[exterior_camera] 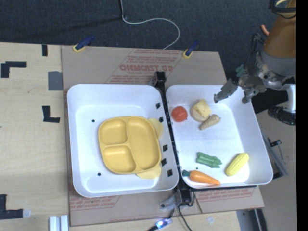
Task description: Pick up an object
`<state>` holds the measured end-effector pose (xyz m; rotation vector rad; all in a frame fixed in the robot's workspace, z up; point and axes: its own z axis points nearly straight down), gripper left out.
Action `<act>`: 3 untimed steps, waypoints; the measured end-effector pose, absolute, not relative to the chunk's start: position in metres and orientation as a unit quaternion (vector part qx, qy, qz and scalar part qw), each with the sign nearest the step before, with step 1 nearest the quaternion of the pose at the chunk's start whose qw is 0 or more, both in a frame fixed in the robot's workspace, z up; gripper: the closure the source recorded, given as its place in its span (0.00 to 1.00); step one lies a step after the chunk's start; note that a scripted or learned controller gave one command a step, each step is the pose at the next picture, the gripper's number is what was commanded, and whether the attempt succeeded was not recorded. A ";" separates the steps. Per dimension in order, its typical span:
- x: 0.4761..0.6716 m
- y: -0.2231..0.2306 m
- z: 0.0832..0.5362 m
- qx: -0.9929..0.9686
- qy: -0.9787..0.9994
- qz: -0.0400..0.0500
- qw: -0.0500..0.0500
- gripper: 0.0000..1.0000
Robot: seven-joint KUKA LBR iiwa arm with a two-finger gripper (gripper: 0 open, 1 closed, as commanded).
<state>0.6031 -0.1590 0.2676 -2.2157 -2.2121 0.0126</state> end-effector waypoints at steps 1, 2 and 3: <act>0.605 -0.159 0.275 -0.707 -0.708 0.001 0.000 0.00; 0.604 -0.155 0.210 -0.706 -0.708 0.003 0.003 0.00; 0.607 -0.159 0.147 -0.707 -0.708 0.003 0.003 0.00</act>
